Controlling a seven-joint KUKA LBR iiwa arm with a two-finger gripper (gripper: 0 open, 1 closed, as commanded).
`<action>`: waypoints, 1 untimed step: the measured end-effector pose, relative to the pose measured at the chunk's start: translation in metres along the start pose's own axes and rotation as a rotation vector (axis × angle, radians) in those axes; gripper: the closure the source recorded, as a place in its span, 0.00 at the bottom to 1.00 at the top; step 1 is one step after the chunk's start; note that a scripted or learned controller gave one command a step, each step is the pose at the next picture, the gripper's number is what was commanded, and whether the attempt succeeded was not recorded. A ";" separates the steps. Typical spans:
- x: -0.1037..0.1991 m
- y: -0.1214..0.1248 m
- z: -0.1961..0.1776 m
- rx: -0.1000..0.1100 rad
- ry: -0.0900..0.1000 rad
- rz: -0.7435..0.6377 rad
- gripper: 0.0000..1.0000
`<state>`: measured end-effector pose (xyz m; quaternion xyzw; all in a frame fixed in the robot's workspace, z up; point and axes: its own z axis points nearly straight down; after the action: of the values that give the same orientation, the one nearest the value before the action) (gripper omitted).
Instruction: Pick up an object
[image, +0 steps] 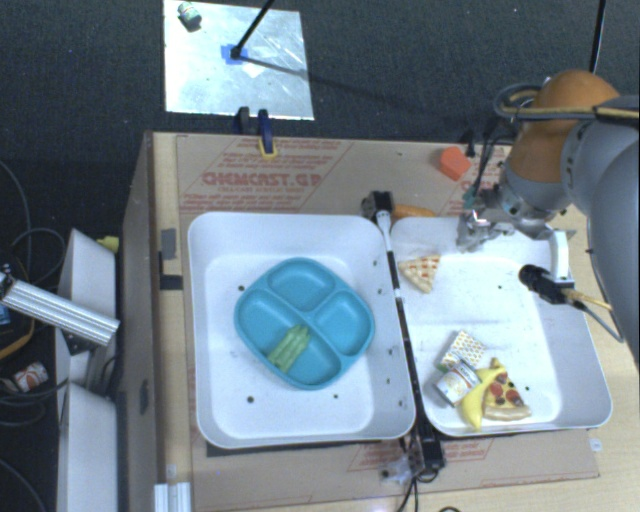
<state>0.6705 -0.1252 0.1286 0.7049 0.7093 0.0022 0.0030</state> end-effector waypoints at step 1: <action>0.000 0.001 -0.011 -0.004 -0.001 -0.002 1.00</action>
<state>0.6716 -0.1252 0.1399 0.7040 0.7102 0.0032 0.0045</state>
